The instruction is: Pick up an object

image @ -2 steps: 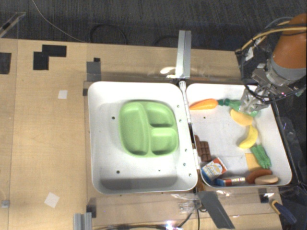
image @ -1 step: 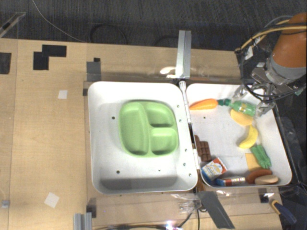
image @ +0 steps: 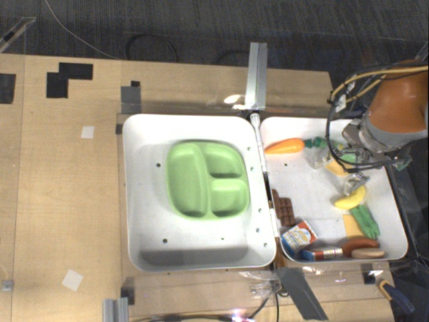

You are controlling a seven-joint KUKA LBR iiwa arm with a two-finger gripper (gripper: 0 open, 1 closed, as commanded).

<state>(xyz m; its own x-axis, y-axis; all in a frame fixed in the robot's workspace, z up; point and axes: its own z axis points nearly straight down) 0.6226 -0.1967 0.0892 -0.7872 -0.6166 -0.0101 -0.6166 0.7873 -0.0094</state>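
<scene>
The gripper (image: pixel 357 178) hangs low over the right bin (image: pixel 305 196), its tips just above a banana (image: pixel 351 198), though from here I cannot tell whether it grips anything.

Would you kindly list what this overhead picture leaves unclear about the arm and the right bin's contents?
- Tool: overhung by the arm's wrist in the camera view; whether it touches the banana is unclear.
- Yellow object: partly behind cables, identity unclear.
- Small carton: label too small to read.
- Arm: cut off at the right.
</scene>
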